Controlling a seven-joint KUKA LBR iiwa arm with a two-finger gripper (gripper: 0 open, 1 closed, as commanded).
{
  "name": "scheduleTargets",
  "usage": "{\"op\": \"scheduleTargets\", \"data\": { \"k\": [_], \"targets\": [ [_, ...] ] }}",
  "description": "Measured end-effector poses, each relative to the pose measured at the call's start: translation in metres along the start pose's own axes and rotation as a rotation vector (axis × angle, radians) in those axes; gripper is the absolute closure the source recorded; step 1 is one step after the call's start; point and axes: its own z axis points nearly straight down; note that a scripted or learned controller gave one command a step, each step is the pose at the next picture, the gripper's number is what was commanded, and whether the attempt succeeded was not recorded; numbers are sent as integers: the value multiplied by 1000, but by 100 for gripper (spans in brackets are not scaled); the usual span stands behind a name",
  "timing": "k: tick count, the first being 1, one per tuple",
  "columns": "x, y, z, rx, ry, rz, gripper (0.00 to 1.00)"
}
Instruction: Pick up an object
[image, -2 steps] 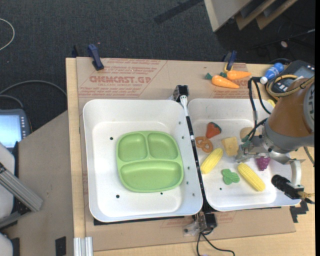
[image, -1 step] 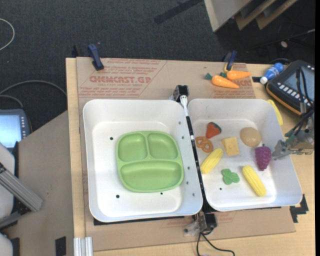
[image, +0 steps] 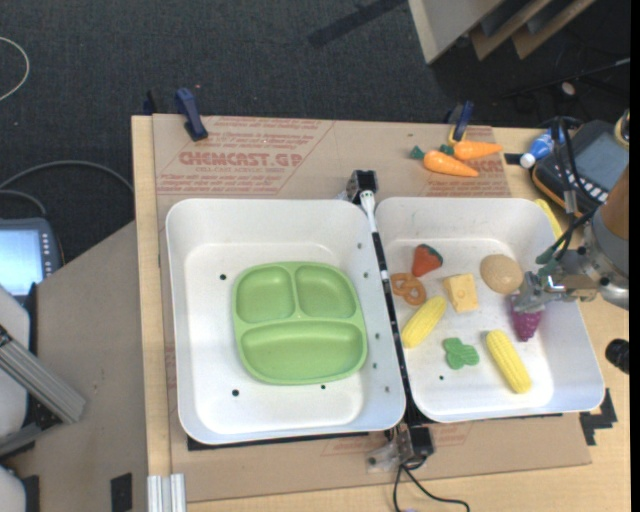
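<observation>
The right bin (image: 585, 385) holds several toy foods: a red strawberry (image: 427, 259), a pretzel (image: 407, 289), a cheese block (image: 461, 293), a tan potato (image: 500, 272), two corn cobs (image: 422, 321) (image: 508, 361) and a green broccoli piece (image: 459, 352). A purple grape bunch (image: 526, 323) stands near the bin's right side. My gripper (image: 530, 294) comes in from the right and sits directly over the top of the grape bunch, touching or nearly touching it. The potato lies just to its left.
The left bin (image: 190, 300) holds a green divided plate (image: 298, 322). Two orange carrots (image: 455, 158) lie on the bench behind the right bin. A black ridge (image: 380, 270) separates the bins. Cables and a device crowd the right edge.
</observation>
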Motion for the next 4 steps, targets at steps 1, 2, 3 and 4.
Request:
{"op": "scheduleTargets", "data": {
  "k": [1,2,3,4],
  "targets": [
    [58,-11,4,7,4,-1,100],
    [55,-11,4,6,2,5,0],
    [-22,-13,44,8,1,12,0],
    [-13,-13,145,9,3,6,0]
  ]
}}
